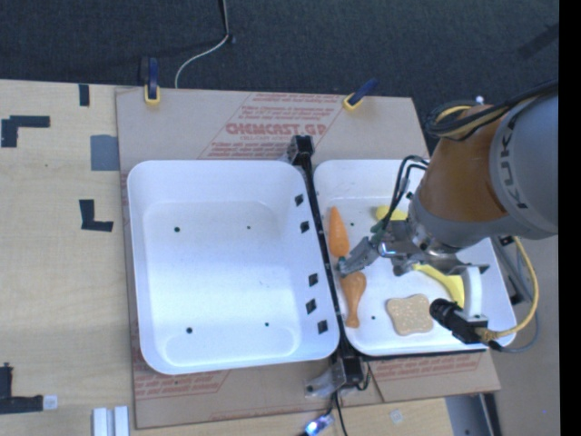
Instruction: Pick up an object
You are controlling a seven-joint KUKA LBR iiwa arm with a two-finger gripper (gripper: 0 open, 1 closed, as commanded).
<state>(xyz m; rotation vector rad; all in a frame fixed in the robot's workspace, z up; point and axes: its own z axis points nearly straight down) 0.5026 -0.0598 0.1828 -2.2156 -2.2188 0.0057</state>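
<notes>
Tool sits low in the right bin, left of frame centre-right, fingers spread apart, grasping nothing. Its tips stand just beside the orange carrot, whose long axis runs top to bottom along the bin's left wall. Drumstick lies directly below; toast slice lower right.

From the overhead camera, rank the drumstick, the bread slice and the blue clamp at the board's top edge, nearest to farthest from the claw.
1. Drumstick: just below the claw, by the divider in the right bin.
2. Bread slice: lower right of the claw, on the same bin's floor.
3. Blue clamp: far up the view, on the cardboard's edge.
</notes>
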